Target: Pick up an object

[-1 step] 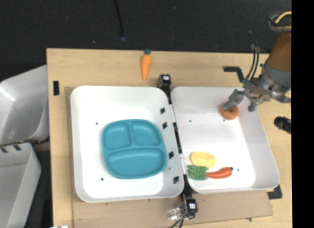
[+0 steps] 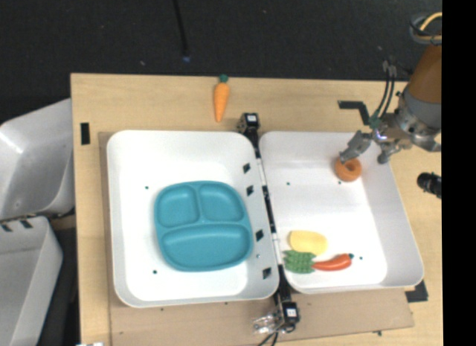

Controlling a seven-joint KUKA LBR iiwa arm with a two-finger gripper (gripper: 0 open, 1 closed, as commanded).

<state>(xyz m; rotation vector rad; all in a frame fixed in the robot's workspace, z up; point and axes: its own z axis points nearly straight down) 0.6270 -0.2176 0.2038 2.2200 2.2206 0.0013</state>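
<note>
My gripper (image 2: 366, 156) hangs over the far right part of the right bin (image 2: 387, 210), its two grey fingers spread apart with nothing between them. A small orange round object (image 2: 347, 169) lies on the bin floor just under the tip of the left finger (image 2: 355, 146), outside the gap. Near the front of the same bin lie a yellow piece (image 2: 307, 242), a red chili pepper (image 2: 332, 263) and a green leafy piece (image 2: 299, 261), all packed close together.
The left bin (image 2: 126, 188) holds a blue divided plate (image 2: 202, 225). A toy carrot (image 2: 221, 99) lies on the wooden bench behind the bins. Clips line the seam between the bins (image 2: 262, 203).
</note>
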